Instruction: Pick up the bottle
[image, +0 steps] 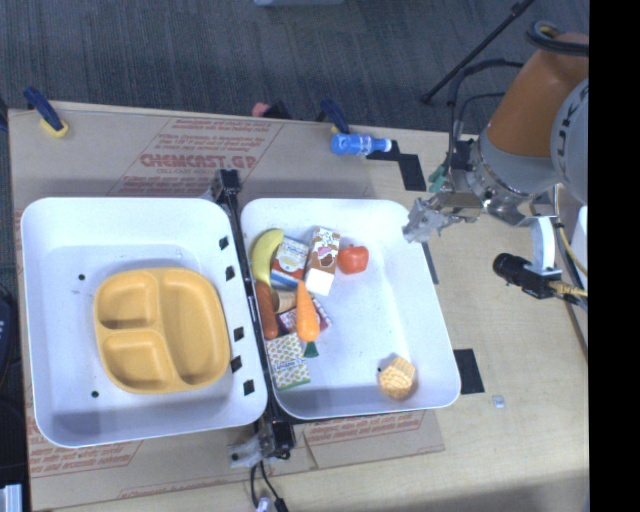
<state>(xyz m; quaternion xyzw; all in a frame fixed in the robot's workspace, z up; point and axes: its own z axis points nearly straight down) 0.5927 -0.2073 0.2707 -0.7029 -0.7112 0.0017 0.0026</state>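
One blue bottle is seen lying on its side on the bench behind the right bin, its long axis running left to right and its pale cap end pointed right. Two white bins are counted; the left bin holds one yellow tray. In the right bin lie one banana, one carrot, one tomato and one corn cob. The arm is bent down from the right, its gripper held over the right bin's far right corner; whether it is clenched cannot be told
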